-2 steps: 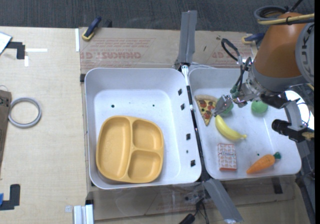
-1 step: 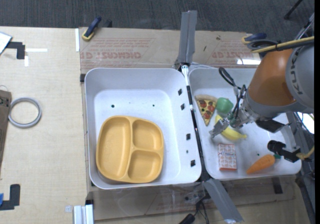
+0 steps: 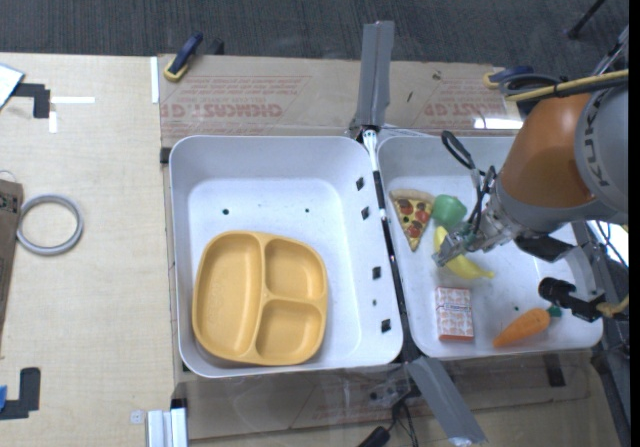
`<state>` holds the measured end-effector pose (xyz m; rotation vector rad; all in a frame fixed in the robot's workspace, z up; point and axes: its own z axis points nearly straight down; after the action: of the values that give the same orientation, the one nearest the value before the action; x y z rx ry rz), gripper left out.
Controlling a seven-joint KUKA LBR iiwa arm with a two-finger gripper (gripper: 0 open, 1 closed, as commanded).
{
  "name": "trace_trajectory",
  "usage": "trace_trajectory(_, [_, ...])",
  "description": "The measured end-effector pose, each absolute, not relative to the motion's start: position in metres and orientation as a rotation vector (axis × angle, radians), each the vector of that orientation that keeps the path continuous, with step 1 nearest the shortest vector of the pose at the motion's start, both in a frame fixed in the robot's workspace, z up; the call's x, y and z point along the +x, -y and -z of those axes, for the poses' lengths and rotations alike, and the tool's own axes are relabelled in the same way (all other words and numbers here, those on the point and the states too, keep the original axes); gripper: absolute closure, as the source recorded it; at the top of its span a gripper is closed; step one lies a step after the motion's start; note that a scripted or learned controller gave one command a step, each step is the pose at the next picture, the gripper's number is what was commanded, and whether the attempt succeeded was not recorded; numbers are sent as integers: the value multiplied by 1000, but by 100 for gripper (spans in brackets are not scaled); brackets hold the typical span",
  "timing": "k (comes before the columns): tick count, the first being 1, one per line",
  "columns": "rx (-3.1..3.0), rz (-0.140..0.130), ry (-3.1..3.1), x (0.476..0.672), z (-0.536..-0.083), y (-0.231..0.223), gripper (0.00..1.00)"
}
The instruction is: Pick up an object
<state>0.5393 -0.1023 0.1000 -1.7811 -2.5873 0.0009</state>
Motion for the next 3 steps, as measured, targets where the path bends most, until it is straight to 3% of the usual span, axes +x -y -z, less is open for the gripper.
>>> trace_trajectory(1, [-1781, -1, 2588, 539, -100, 102, 0])
trace_trajectory(2, [-1786, -1, 2584, 540, -109, 103, 100])
trace_trajectory(3, [-1785, -1, 2585, 540, -109, 103, 0])
